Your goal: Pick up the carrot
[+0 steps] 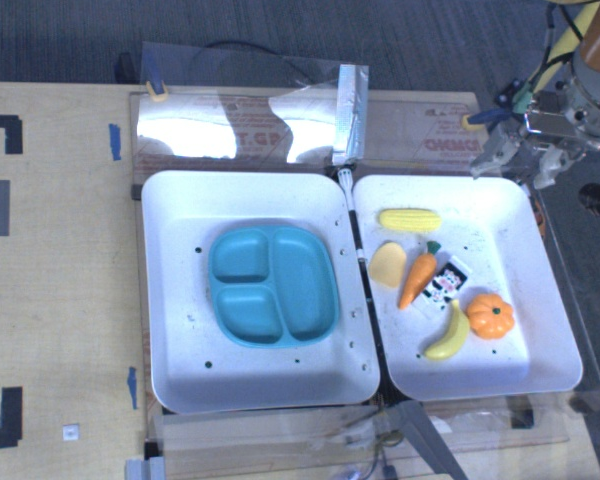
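The orange carrot (417, 278) with a green top lies slanted in the middle of the right bin (540, 268). It rests between a pale yellow chip-like piece (387, 264) on its left and a black-and-white card (445, 283) on its right. My gripper (523, 166) hangs over the bin's far right corner, well away from the carrot, up and to the right of it. Its fingers stand open with nothing between them.
In the right bin there are also a corn cob (409, 220), a banana (448, 335) and a small orange pumpkin (490, 316). The left bin (170, 268) holds a blue divided plate (274, 284). A clear plastic wall (240, 118) stands behind the bins.
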`<action>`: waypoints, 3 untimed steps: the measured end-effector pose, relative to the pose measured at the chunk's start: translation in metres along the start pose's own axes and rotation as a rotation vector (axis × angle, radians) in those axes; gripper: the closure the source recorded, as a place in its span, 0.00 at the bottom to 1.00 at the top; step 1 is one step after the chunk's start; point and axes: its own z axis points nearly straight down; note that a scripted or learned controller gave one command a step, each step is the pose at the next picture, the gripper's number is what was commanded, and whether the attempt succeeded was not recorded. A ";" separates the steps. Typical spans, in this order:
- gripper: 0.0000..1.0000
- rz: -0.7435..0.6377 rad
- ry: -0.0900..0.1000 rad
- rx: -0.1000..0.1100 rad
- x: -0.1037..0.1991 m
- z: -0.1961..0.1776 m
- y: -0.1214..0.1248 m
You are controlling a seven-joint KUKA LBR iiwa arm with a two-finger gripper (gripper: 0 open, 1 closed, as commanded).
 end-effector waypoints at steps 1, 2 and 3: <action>0.00 -0.077 0.001 0.016 0.041 0.126 -0.051; 0.00 0.054 0.001 0.013 -0.006 0.134 -0.069; 0.00 -0.022 0.001 0.005 0.020 0.233 -0.023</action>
